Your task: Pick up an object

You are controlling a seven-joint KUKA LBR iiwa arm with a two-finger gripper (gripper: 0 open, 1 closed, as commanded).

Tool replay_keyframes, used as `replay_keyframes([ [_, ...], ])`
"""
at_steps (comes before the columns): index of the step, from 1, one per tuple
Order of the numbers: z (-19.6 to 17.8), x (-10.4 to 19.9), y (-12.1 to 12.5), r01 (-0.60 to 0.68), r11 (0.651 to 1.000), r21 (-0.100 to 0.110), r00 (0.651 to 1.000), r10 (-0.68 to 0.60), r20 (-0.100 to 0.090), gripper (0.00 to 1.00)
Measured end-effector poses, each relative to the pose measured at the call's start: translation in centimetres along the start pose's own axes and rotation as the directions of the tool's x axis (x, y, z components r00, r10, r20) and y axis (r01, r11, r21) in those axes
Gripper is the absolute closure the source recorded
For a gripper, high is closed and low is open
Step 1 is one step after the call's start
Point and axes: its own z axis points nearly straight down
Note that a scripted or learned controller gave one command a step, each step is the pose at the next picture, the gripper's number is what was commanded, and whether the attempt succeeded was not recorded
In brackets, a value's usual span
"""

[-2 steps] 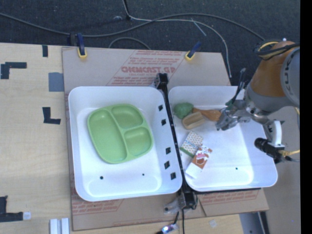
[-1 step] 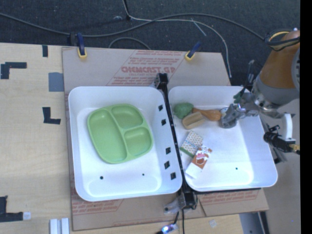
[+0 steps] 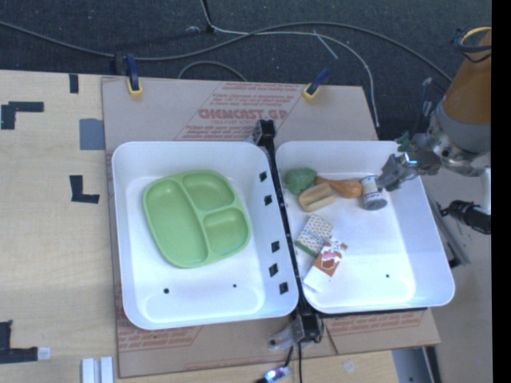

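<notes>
The left bin [image 3: 128,238] holds a green divided plate [image 3: 196,216]. In the right bin [image 3: 415,282], a small can [image 3: 372,193] lies near the far edge, beside a carrot [image 3: 342,187], bread roll [image 3: 317,197] and green lump [image 3: 299,179]. The gripper [image 3: 391,174] hovers touching the can; I cannot tell how its fingers stand.

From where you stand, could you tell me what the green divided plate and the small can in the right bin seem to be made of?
The green divided plate looks like moulded plastic: one even pale green, soft rounded ridges between compartments, a dull sheen. The small can appears to be metal, going by its grey, shiny end, though it is too small to be sure. It lies on its side by the gripper.
</notes>
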Motion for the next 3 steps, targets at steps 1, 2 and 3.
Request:
replay_keyframes([
  [1, 1.2, 5.9, 1.3, 0.003, 1.0, 0.006, 1.0, -0.003, -0.001, 1.0],
  [2, 0.7, 10.7, 2.4, 0.004, 1.0, 0.005, 1.0, -0.004, -0.002, 1.0],
  [3, 0.4, 15.3, 3.2, 0.003, 1.0, 0.005, 1.0, -0.003, -0.001, 1.0],
])
